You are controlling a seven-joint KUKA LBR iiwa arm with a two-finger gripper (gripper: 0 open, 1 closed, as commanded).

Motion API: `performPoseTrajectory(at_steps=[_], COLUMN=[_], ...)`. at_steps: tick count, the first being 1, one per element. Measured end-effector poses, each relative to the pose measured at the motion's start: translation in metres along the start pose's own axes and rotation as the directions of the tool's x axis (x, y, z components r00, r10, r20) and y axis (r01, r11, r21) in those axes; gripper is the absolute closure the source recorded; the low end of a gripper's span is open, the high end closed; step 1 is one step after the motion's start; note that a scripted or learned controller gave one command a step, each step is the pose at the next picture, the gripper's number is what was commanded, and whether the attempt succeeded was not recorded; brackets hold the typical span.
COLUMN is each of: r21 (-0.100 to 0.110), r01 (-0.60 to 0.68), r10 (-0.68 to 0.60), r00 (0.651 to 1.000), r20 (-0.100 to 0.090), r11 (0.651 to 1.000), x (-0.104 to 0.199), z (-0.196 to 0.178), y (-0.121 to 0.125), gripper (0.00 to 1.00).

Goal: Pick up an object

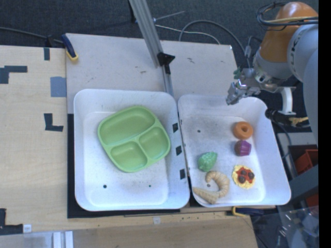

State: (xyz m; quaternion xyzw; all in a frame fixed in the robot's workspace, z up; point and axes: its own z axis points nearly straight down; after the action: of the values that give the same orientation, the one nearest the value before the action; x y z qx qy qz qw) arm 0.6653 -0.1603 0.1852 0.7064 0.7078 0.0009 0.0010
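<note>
Hovering over the far edge of the right bin [274, 138], near its far right corner, my gripper [234, 98] sits at the end of the grey arm [289, 40]; from this camera I cannot tell how it is set, and I see nothing caught in it; it looks apart from every object in the bin, though I cannot judge whether it touches the rim.

Nearest to it is the orange doughnut [242, 130], lying toward the right side of that bin; just beside it, on the near side, is a small purple piece [242, 148], the two close or barely touching; closer to the near right corner rests a yellow disc with red and dark spots [244, 176]; a green leafy lump [207, 161] sits toward the bin's left side, and a tan curved pastry [215, 186] lies along the near edge, just beside the green lump.

Over in the left bin [88, 185] I see a green divided plate [134, 137], flat on the bin floor and turned at an angle, with its three compartments facing up.
</note>
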Motion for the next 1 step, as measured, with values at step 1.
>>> performPoseTrajectory(at_steps=[1], r21=[-0.002], r01=[0.000], r10=[0.000], r00=[1.000], r20=[0.001], r11=[1.000], x=[0.0005], z=[-0.0497], y=[0.0014], gripper=[1.00])
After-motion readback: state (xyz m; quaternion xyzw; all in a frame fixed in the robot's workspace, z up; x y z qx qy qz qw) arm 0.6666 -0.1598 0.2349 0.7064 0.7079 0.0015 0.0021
